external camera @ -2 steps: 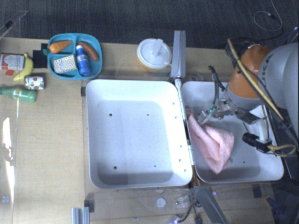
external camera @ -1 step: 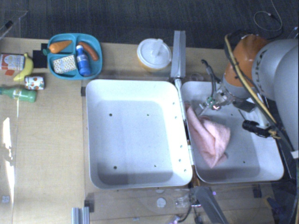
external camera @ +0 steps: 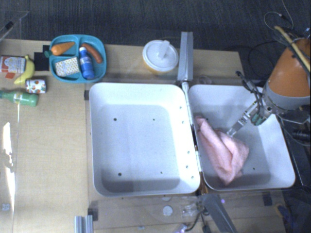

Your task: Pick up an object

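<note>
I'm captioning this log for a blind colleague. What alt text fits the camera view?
A gripper reaches from the right down to a crumpled pink cloth in the right white bin, its tip at the cloth's upper edge. The left white bin sits alongside; behind it are a blue divided tray of toy food and a lidded cup.

a robot lab: bench (external camera: 53,169) with two white bins (external camera: 141,140).
</note>
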Action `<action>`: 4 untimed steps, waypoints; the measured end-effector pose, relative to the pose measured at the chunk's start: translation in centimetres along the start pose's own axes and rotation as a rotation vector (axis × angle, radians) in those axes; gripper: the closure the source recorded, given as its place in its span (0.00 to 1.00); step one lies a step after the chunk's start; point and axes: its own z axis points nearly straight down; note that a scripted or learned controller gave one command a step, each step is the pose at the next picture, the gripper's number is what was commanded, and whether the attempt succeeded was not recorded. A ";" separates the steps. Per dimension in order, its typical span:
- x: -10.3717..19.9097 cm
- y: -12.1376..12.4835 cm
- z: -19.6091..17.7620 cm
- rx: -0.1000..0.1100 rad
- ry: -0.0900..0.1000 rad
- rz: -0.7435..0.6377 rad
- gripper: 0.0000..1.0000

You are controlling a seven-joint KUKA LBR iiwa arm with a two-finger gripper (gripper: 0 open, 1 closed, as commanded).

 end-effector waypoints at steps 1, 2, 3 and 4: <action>1.2 -4.6 -3.9 0.001 0.001 0.240 0.00; -2.3 -6.8 -0.5 0.003 0.002 0.270 0.00; 0.3 -2.6 7.1 -0.007 -0.011 0.047 0.00; 3.9 2.9 7.1 -0.010 -0.012 0.002 0.00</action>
